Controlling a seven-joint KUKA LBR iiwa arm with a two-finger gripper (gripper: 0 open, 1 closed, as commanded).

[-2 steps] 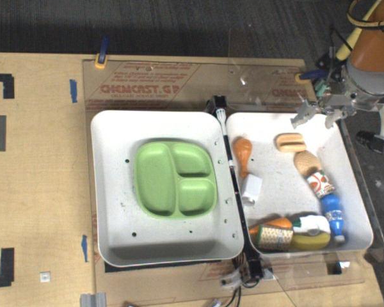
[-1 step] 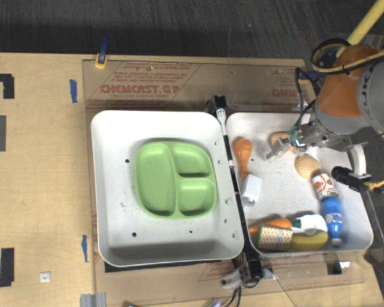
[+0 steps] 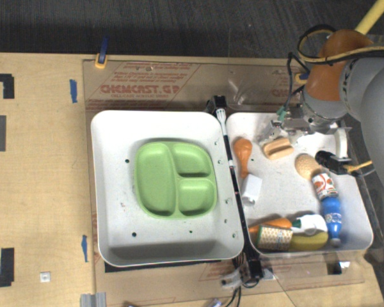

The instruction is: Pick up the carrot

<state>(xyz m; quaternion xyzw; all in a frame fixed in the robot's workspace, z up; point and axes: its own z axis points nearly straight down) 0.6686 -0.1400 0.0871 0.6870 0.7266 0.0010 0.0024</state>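
Carrot [image 3: 243,152] at right bin's left wall, well apart from gripper [image 3: 293,124].

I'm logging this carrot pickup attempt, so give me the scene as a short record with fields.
left bin: holds a green divided plate
right bin: holds the carrot, a bun, bottles and other items
carrot: lying by the right bin's left wall, untouched
gripper: over the right bin's far edge, near the bun
gripper state: cannot tell

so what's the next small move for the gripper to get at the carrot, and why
Probably shift toward the left of the view: the gripper sits at the right bin's far edge by the bread roll, while the carrot lies apart near the divider.
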